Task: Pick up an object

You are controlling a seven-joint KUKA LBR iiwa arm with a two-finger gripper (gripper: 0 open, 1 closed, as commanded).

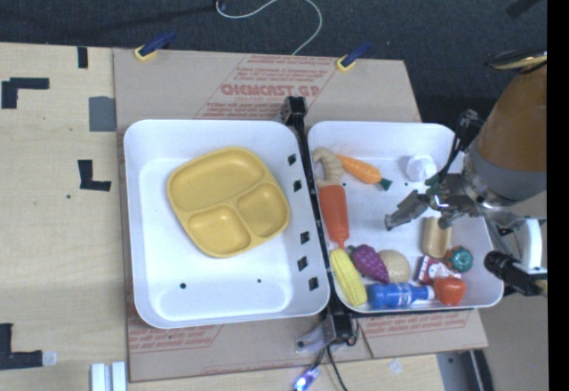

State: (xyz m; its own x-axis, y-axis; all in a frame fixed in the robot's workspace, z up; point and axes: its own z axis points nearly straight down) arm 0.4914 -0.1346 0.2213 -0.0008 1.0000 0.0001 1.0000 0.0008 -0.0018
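Grey gripper point(418, 210) hovers open above right bin point(382, 133)

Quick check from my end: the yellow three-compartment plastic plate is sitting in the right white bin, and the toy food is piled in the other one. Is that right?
Not quite. The camera view shows the yellow three-compartment plastic plate lying in the left shallow white bin, not the right one. The toy food, such as the plastic yellow corn cob and the small orange plastic carrot, lies in the right shallow white bin.
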